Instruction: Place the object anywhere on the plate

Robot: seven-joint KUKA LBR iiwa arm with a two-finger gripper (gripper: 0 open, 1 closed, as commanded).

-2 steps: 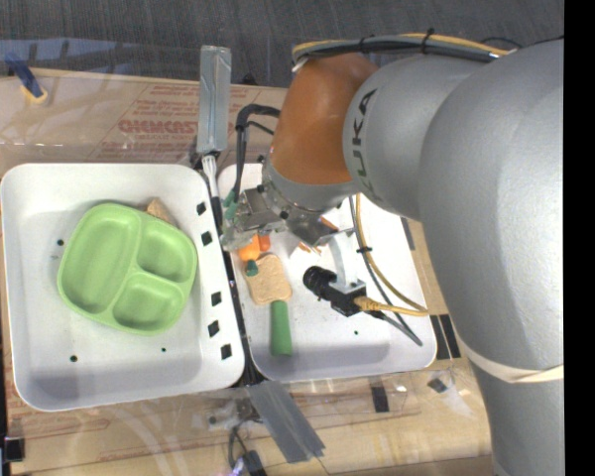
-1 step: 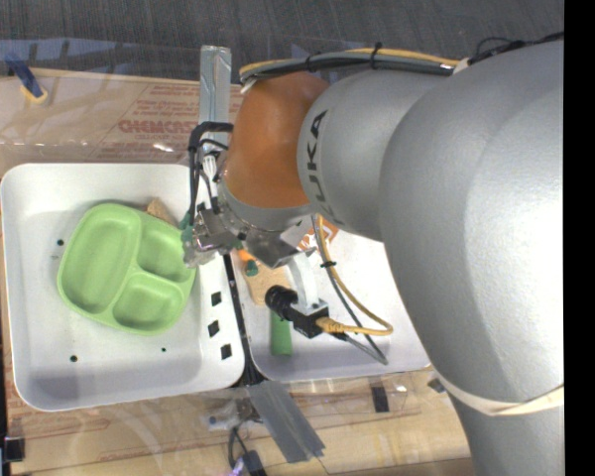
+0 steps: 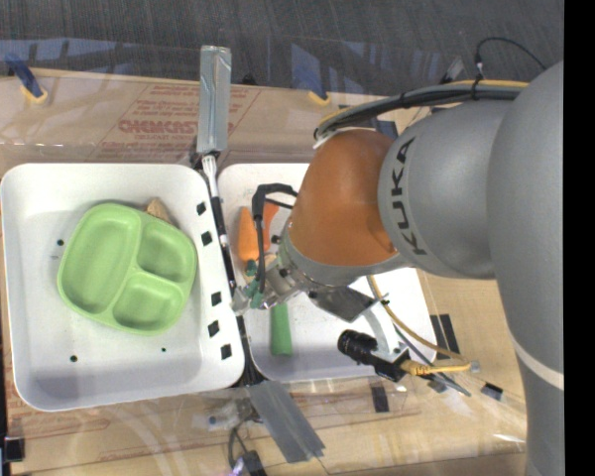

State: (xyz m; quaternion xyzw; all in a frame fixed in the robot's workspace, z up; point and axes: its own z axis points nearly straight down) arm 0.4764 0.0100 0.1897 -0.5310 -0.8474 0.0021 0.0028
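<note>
Over on the left of the frame, the left bin (image 3: 30,266) holds a light green divided plate (image 3: 127,265) with three compartments, and a small tan object (image 3: 158,207) peeks out just past its upper edge. Moving right past the divider, the right bin (image 3: 317,365) has an orange carrot-like piece (image 3: 248,234) lying near its left wall and a green stick-shaped object (image 3: 281,332) resting on the floor lower down. The gripper (image 3: 263,291) hangs right between those two, under the orange-banded arm (image 3: 342,206), and whether it grips anything can't be told from here.
</note>
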